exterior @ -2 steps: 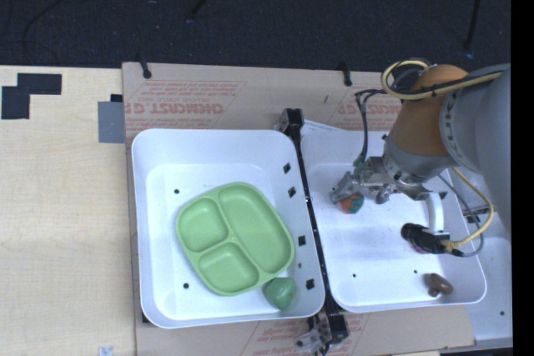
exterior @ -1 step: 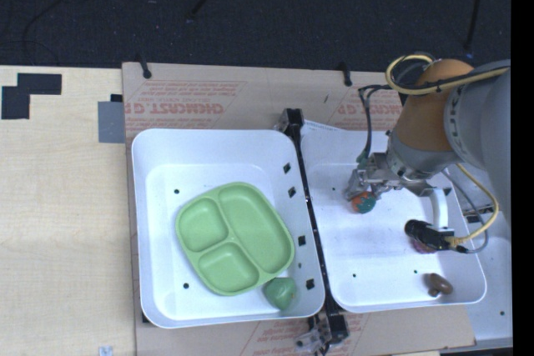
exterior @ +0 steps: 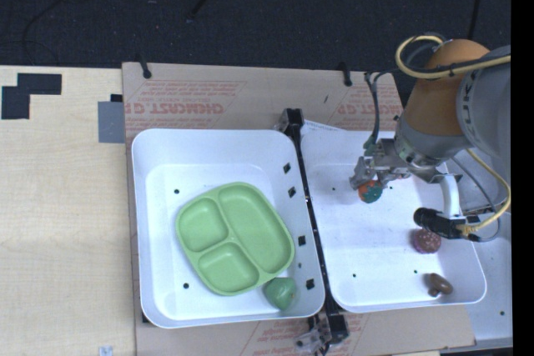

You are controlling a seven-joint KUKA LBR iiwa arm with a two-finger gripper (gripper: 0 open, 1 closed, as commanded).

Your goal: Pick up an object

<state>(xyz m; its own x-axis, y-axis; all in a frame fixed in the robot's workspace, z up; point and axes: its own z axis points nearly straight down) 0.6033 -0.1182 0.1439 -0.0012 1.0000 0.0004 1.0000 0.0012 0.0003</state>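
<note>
Your gripper (exterior: 370,182) sits over the upper left part of the right bin (exterior: 392,296), hanging from the grey arm (exterior: 467,117) with its orange band (exterior: 446,96) that enters from the right. At the gripper's tip you see a small round object, teal with a red-orange patch (exterior: 370,193); it appears to sit between the fingers, which look closed around it, though the view is too coarse to confirm the contact fully. Moving outward in the same bin, you find a dark red round object (exterior: 426,242) near the right wall, just beside a black cable fitting on the arm, and a small brown object (exterior: 437,285) near the lower right corner. A black divider (exterior: 304,213) separates this bin from the left bin (exterior: 150,179). In the left bin you have a light green divided plate (exterior: 234,238) with three compartments, lying flat, and a small green rounded object (exterior: 281,293) touching its lower right edge. Both bins rest on a cardboard sheet (exterior: 209,100) on the table (exterior: 58,221).
</note>
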